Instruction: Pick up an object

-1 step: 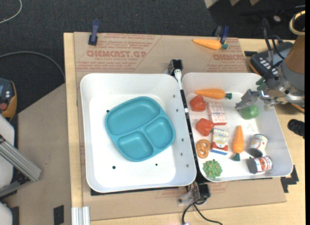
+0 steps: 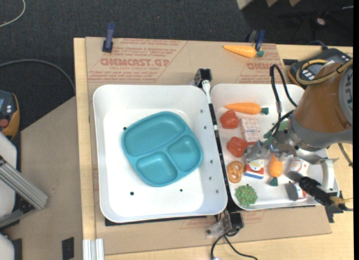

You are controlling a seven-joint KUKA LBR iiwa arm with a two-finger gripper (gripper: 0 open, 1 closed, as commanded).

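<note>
Orange is all over the right bin [image 2: 221, 93], so here's the rundown from the one overhead view. The gripper [image 2: 268, 153] is down in the middle of the right bin, hanging off the grey arm [image 2: 320, 116] that comes in from the right edge. Can't tell how the jaws stand; the wrist covers too much of them. Nothing obviously sits between them, so I wouldn't call anything grabbed yet.

Best guess for the target is the small orange carrot [image 2: 275, 167] right under the gripper, near the bin's front edge. Its long axis runs roughly front to back, with the green leafy end pointing at the front edge. To do this well, I'd close the fingers across the short width of it, centered on the fat orange part, not the tip.

It's crowded in there: a red-and-white snack packet [image 2: 255, 169] just beside it on the left, a pretzel [image 2: 234, 170] further left, broccoli [image 2: 245, 195] at the front edge, two red tomatoes [image 2: 229, 119] toward the left wall, and a bigger carrot [image 2: 244, 108] lying left to right near the back edge, greens pointing right. Snagging a neighbour looks like the real risk.

The left bin [image 2: 106, 141] holds a teal divided plate [image 2: 161, 148]. A stray carrot [image 2: 239, 50] sits on the cardboard behind the bins.
</note>
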